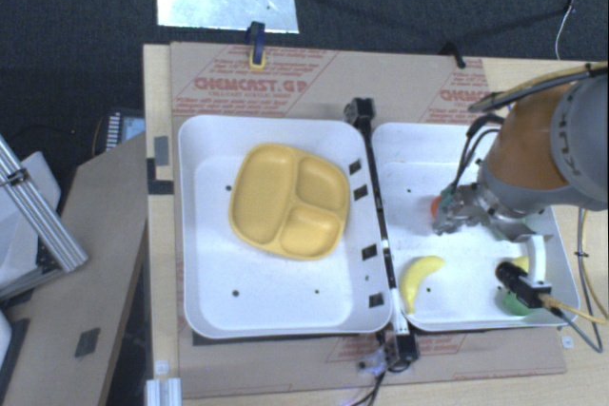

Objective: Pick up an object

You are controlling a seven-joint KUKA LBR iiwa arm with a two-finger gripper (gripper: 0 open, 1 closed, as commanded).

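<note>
Your arm (561, 143) enters the frame at about three o'clock, grey with its orange band bulging just above the wrist; it bends down and toward nine o'clock; your gripper (450, 216) hangs low at the wrist's nine o'clock side, pointing downward; cables loop along the arm's upper edge.

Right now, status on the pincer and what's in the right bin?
Pincer low in right bin, finger state unreadable. Red-orange object right beside it, grasp unconfirmed. Banana lies apart, near front. Green object at front right corner.
</note>
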